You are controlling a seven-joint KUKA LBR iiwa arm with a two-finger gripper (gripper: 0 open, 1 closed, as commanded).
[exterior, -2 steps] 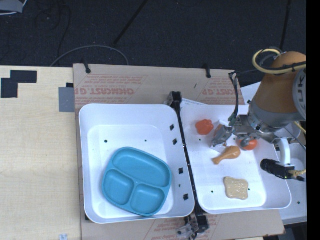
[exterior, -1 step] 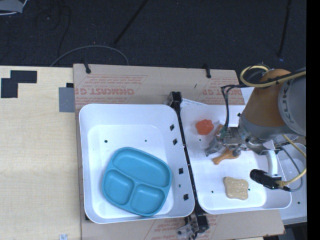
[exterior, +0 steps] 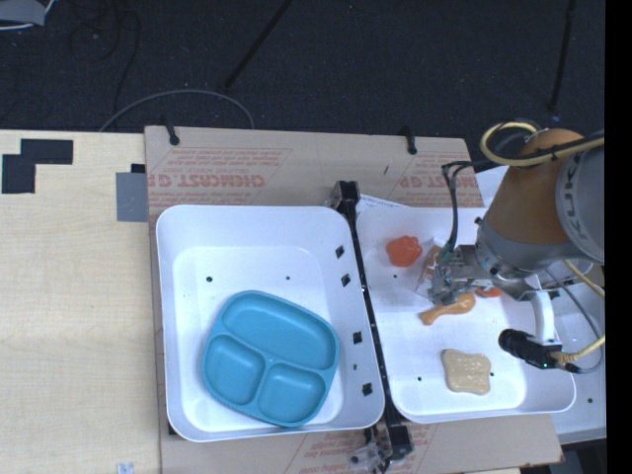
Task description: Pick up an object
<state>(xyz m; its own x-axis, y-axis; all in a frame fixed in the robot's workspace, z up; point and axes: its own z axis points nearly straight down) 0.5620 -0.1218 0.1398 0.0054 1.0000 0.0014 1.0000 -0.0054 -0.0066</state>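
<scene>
In the right bin (exterior: 415,393) lie a round red-orange piece (exterior: 403,251) near the back, an elongated orange piece (exterior: 446,309) in the middle, and a tan cookie-like piece (exterior: 466,371) near the front. My gripper (exterior: 447,276) hangs low over the middle of this bin, just above the elongated orange piece and to the right of the red-orange one. The wrist and cables hide the fingers.
The left bin (exterior: 188,265) holds a blue three-compartment tray (exterior: 272,357). A black divider (exterior: 357,304) runs between the two bins. The arm's orange band (exterior: 528,181) and cables crowd the right bin's right side. Cardboard lies under both bins.
</scene>
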